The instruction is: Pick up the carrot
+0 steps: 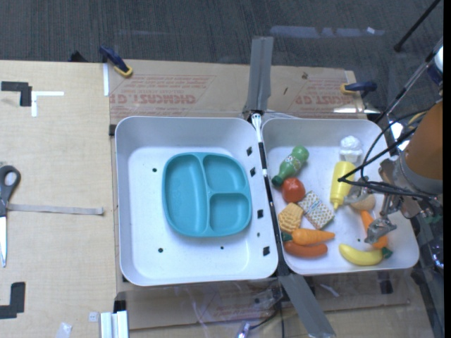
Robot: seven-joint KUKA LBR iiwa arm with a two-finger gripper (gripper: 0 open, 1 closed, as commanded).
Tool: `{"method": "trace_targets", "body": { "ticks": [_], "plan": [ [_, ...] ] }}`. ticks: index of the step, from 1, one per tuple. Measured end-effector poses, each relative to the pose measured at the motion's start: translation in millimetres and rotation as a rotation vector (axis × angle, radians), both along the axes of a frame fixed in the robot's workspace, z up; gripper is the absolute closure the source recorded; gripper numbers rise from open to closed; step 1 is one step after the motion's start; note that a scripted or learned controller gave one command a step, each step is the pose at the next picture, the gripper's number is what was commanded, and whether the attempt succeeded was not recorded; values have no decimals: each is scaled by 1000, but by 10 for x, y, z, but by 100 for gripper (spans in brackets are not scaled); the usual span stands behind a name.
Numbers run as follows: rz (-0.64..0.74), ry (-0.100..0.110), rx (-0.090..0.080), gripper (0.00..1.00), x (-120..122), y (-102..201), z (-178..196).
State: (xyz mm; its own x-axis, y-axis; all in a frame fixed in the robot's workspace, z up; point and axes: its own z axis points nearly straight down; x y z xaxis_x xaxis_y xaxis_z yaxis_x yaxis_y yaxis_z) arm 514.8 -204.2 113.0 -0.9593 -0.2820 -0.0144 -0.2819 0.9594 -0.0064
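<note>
From my remote seat I start at the left, where a pair of scissors (pixel 7 183) lies on the wooden bench. Next is the left bin (pixel 134 259), which holds a teal divided plate (pixel 208 193).

In the right bin (pixel 320 136) the toy food crowds together. A green bottle (pixel 293 163) lies at the far left, with a red tomato (pixel 293 189) just near of it. A waffle-like square (pixel 289 219) and a speckled block (pixel 318 210) come next.

The carrot (pixel 312 236), as I read it, lies on its side near the front of this bin. It is orange with a green stub at its left end and rests against a red pepper (pixel 306 249) on its near side.

Farther right are a yellow squeeze bottle (pixel 340 182) and a banana (pixel 362 255).

The gripper (pixel 381 229) hangs low at the bin's right end, well apart from that carrot. I cannot tell whether it is open or closed. Slim orange pieces (pixel 366 219) show beside it, and I can't make out what they are.

I judge the carrot a light, stiff, smooth plastic toy that will likely slip on its taper. I would take it across the thick middle, clear of the pepper.
</note>
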Motion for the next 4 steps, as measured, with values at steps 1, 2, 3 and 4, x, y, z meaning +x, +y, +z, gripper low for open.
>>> {"method": "trace_targets", "body": {
  "ticks": [1,2,3,4],
  "plan": [
    [2,-6,-1,100,26,7,102],
    [509,12,-2,100,-286,93,-206],
    [516,-11,-8,0,-214,129,-153],
    [940,1,1,0,-254,-78,-196]
  ]
}}
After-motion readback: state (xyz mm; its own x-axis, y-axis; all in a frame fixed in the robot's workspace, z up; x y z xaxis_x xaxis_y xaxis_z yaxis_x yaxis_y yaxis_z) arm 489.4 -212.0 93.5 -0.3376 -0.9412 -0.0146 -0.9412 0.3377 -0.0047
